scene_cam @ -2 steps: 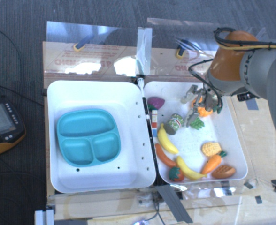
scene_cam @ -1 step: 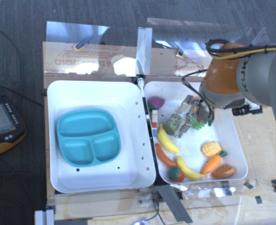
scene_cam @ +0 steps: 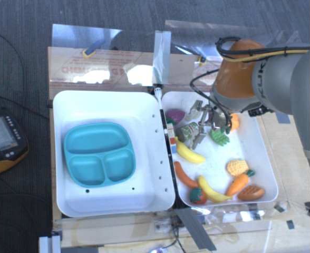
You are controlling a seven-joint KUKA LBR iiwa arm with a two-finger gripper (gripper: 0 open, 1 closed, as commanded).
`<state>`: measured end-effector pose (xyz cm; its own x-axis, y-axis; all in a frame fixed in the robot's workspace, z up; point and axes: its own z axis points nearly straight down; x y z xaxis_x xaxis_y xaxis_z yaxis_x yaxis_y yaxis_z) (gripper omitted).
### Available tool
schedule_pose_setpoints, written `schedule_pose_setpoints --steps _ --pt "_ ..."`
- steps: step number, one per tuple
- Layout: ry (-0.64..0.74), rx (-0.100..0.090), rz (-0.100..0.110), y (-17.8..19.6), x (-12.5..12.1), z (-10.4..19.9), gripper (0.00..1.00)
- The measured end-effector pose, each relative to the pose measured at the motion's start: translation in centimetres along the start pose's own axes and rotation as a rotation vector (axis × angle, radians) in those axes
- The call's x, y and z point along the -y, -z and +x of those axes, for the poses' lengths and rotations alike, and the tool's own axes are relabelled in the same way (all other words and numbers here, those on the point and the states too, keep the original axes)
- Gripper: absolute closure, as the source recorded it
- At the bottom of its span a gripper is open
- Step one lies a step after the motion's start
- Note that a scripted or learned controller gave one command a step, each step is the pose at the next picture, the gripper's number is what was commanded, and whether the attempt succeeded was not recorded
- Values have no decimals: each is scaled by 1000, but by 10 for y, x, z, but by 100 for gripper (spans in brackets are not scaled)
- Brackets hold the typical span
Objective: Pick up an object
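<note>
end effector (scene_cam: 200, 126) is down in the right bin (scene_cam: 265, 157), near its far left corner, over a cluster of toy food. can't tell its state; too much metal and clutter overlap there. no object visibly held. likely targets beneath or beside it: purple piece (scene_cam: 175, 114) by the divider, green leafy piece (scene_cam: 220, 137) just to the right, yellow banana (scene_cam: 190, 153) just nearer. rest of the pile sits toward the near edge: orange-red sausage-like piece (scene_cam: 184, 175), second banana (scene_cam: 212, 190), corn (scene_cam: 237, 167), carrot (scene_cam: 238, 185), brown piece (scene_cam: 251, 193). left bin (scene_cam: 107, 101) holds a teal divided tray (scene_cam: 98, 153), probably the drop spot. judgement: descent or grasp stage, crowded items make a clean pinch risky.
</note>
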<state>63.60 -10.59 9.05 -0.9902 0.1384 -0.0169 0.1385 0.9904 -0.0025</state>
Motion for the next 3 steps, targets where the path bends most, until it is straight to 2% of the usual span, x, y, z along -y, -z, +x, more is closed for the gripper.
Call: schedule_pose_setpoints --steps 1,2,3 --pt "-154 1 -3 1 2 31 0" --pt "-153 5 -2 11 2 29 100" --pt "-287 -10 0 96 -19 1 100"
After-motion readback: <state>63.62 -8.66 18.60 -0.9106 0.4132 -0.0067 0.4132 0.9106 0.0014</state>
